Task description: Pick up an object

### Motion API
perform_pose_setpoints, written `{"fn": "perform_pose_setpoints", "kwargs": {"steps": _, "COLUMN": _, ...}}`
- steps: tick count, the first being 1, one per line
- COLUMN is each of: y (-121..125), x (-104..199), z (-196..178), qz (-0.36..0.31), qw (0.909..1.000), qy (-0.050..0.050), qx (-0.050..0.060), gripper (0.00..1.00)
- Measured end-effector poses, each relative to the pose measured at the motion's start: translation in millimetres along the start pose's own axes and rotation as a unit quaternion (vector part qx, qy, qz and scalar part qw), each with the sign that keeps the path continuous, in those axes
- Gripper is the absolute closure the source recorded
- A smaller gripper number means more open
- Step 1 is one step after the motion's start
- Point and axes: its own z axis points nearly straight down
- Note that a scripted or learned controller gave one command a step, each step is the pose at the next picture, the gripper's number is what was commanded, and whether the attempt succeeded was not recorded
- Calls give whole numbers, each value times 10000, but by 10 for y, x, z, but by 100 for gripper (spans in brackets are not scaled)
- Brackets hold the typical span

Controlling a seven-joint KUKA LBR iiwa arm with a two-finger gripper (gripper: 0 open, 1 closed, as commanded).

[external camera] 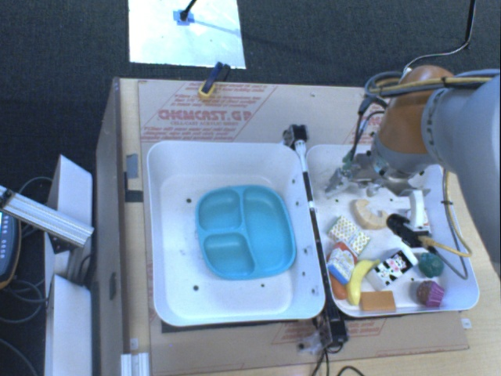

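My robot arm (458, 112) is fat, round and grey, with a shiny orange band (407, 116) and thin yellow and black cables (450, 233) on it.

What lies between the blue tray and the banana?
In the camera view, the rims where the two bins meet run between the blue tray and the banana, then a small red-and-blue packet beside the banana.

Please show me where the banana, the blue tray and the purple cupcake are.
banana (358, 279): camera view, on the middle of its yellow curve.
blue tray (245, 231): camera view, on the ridge where its compartments meet.
purple cupcake (429, 292): camera view, on its top.
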Motion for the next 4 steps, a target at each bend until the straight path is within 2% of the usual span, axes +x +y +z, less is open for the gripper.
{"fn": "perform_pose_setpoints", "kwargs": {"steps": 1, "y": -300, "x": -15, "z": 129, "qz": 19, "qw": 9999, "qy": 24, "qx": 105, "gripper": 0}}
{"fn": "perform_pose_setpoints", "kwargs": {"steps": 2, "y": -289, "x": -15, "z": 23, "qz": 15, "qw": 10000, "qy": 26, "qx": 94, "gripper": 100}}
{"fn": "perform_pose_setpoints", "kwargs": {"steps": 3, "y": -274, "x": 525, "z": -844, "qz": 5, "qw": 10000, "qy": 29, "qx": 89, "gripper": 100}}
{"fn": "perform_pose_setpoints", "kwargs": {"steps": 4, "y": -420, "x": 603, "z": -1376, "qz": 1, "qw": 10000, "qy": 24, "qx": 92, "gripper": 100}}
